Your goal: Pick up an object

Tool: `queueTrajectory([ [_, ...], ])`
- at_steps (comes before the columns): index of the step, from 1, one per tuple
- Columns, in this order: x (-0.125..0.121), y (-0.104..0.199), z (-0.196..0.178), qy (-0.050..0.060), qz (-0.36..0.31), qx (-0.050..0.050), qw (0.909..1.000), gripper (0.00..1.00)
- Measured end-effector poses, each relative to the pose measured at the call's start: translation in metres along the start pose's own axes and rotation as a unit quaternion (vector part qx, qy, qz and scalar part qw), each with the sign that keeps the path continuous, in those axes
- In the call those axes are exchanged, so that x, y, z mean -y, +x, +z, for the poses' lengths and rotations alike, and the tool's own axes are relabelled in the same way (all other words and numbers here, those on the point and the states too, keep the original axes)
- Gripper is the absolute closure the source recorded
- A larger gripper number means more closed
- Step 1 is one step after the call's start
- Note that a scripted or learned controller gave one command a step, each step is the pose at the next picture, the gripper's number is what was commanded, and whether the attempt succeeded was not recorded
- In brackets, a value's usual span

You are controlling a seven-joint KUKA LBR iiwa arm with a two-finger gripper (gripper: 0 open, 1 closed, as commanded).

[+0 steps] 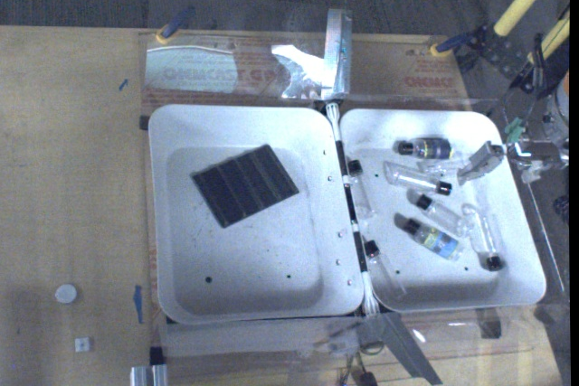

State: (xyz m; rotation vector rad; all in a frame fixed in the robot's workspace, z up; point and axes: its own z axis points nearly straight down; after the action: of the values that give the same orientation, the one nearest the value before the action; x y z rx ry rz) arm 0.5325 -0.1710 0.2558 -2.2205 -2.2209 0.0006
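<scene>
Judging from how things lie, the pick has not yet happened: every small bottle rests on the floor of the right bin (520,280), and nothing shows lifted. The gripper (481,161) reaches in over that bin's upper right corner, low among the bottles, but whether its jaws are apart or together cannot be told at this slant. Nearest to it lie a dark bottle (425,147) toward the bin's top edge and a clear vial with a black cap (418,180) just below it; a bottle with a blue-and-yellow label (432,238) sits near the middle, and another clear vial (482,241) lies toward the right edge. These crowd one another, so a clean closing on one looks tight, though the bin's lower left corner offers open floor. In the left bin (163,194) a dark ribbed flat panel (244,184) lies alone toward the upper middle, with bare floor all round it. What remains is to close on something and lift it.
</scene>
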Motion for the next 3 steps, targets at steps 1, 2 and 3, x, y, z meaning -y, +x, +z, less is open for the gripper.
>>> queueTrajectory([
  [1,-0.042,-0.008,0.101,0.0,0.016,0.0,0.9999,0.0],
  [2,-0.038,-0.022,0.159,0.0,0.015,0.0,0.9999,0.0],
  [3,0.007,-0.027,0.146,0.0,0.049,-0.003,0.9988,0.0],
])
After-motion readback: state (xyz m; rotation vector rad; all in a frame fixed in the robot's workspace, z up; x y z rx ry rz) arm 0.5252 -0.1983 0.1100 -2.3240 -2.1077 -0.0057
